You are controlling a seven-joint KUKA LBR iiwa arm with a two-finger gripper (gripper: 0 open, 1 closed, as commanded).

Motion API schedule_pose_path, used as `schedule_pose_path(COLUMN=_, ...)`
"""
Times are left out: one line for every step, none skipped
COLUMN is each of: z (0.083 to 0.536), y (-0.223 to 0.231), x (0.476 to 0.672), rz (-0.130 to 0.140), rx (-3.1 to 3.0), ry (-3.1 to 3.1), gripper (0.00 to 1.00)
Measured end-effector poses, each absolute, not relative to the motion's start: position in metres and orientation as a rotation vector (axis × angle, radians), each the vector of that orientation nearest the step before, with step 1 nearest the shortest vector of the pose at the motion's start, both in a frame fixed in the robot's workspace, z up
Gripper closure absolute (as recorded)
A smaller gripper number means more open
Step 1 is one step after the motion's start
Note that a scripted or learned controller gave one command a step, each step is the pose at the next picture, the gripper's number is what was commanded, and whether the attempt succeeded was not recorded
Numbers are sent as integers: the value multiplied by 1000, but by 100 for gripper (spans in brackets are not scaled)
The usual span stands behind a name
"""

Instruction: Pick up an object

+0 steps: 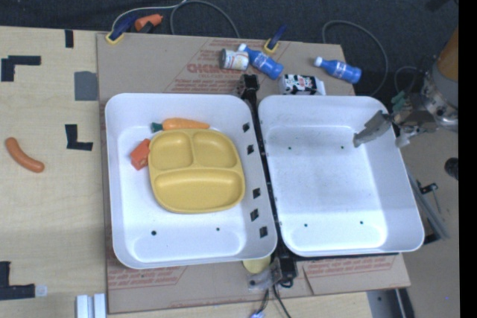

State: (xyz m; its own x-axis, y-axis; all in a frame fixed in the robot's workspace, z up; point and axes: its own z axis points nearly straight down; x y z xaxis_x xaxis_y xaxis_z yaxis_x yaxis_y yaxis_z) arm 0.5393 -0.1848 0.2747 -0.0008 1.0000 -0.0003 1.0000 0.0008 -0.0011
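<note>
White plastic makes up both bins, set side by side on a cardboard sheet [149, 78] over the pale wooden worktop [45, 220]. At the near edge, a clamp-like fitting [270, 275] sits where the two bins meet, with something yellow just beside it. The left bin [123, 234] holds a yellow divided plate [197, 170], lying flat in the middle of the bin. Just beyond the plate, touching its far rim, lies an orange carrot [185, 124] with a green end. A small orange-red piece [140, 153] rests against the plate's left edge.

The right bin [335, 234] shows its bare white floor. Over its far right corner the hand [380, 128] hangs at the end of the grey arm, which reaches in from the right; one grey finger [369, 132] slants down toward the bin floor. Whether the fingers are spread or pressed together cannot be told, and nothing can be seen between them.

Out on the worktop to the left, well apart from the bins, lies a sausage-shaped orange thing [24, 155]. Beyond the bins, on the cardboard, lie a white bottle [235, 58] and a blue bottle [265, 63] close together, a black-and-white packet [302, 85] near the right bin's far rim, and another blue bottle [339, 70] farther right. An orange-handled clamp [134, 25] grips the cardboard's far left corner, with cables trailing over the dark floor behind.
</note>
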Motion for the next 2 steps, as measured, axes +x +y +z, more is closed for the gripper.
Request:
schedule_pose_path(z=133, y=-225, x=522, rz=14, rx=-2216, ry=-2208, gripper=0)
schedule_pose_path(z=94, y=-133, x=505, rz=2, rx=-2206, ry=-2221, gripper=0)
